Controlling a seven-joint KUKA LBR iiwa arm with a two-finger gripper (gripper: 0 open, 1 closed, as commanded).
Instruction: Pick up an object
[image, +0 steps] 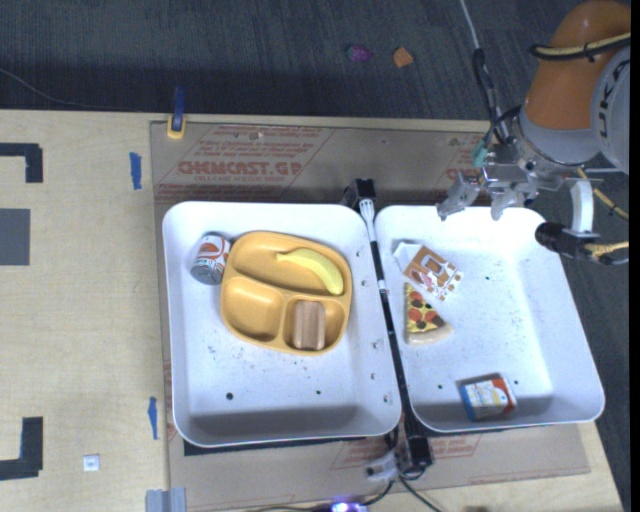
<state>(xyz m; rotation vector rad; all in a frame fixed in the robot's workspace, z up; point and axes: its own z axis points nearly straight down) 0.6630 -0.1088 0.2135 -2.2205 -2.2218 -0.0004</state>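
pizza slice lies untouched in the right bin, beside a snack packet; gripper hovers above the bin's far rim, fingers spread and holding nothing, so picking is not begun

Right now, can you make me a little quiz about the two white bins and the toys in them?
1. True or false: the curved yellow banana lies in the yellow divided plastic tray.
2. Which bin holds the toy pizza slice: A left bin, B right bin?
3. Fill in: the small soda can lies by the tray's ___ side.

Key: 1 true; 2 B; 3 left.
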